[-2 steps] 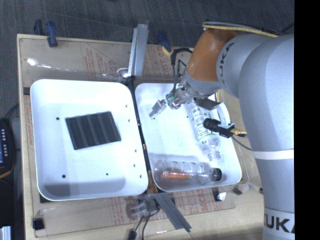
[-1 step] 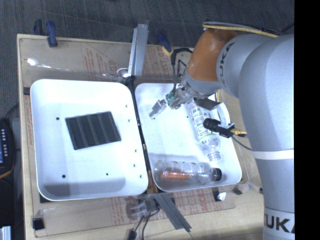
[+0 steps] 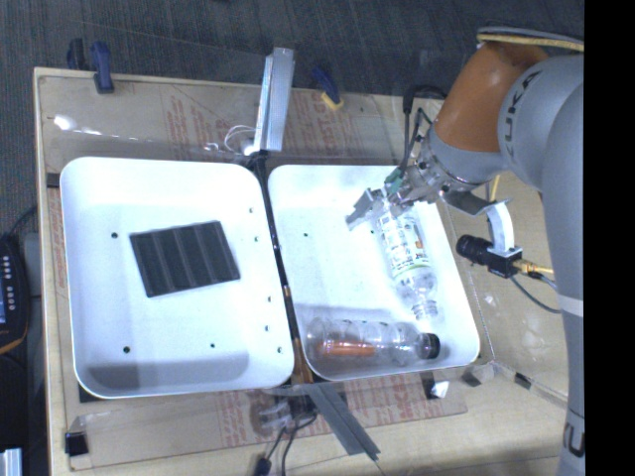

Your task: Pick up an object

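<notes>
In the right bin (image 3: 298,266) a clear plastic bottle with a white label (image 3: 407,254) lies lengthwise, its cap toward the front. A second clear bottle with a copper-coloured insert (image 3: 365,343) lies across the bin's front wall. My gripper (image 3: 385,204) hangs low over the back end of the labelled bottle. It is open, with one grey finger (image 3: 361,209) sticking out to the left of the bottle, and nothing is held between the fingers. A dark ribbed rectangular pad (image 3: 186,258) lies flat in the left bin (image 3: 89,345).
A metal post (image 3: 273,102) stands at the back between the two bins. A black cable fitting (image 3: 488,251) sticks out of the wrist beside the right bin's right wall. Blue clamps (image 3: 99,62) sit on the bench's back edge.
</notes>
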`<state>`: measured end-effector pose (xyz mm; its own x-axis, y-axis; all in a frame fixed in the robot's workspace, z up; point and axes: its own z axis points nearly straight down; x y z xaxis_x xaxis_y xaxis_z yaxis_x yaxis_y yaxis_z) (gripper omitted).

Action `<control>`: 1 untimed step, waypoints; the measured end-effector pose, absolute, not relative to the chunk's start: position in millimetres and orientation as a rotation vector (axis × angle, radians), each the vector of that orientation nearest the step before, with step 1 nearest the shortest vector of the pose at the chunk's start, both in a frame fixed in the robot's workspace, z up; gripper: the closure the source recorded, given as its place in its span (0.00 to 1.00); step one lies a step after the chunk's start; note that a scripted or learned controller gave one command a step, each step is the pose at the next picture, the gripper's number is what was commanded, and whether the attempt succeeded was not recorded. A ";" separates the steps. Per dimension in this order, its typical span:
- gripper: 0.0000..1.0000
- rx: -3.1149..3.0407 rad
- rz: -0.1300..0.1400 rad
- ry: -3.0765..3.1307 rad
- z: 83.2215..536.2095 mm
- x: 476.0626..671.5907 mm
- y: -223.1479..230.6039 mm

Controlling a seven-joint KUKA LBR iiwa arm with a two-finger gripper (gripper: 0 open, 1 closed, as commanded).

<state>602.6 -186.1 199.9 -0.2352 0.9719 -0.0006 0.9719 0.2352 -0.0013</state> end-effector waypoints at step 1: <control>0.00 -1.920 0.001 -2.488 202.5 604.5 -210.0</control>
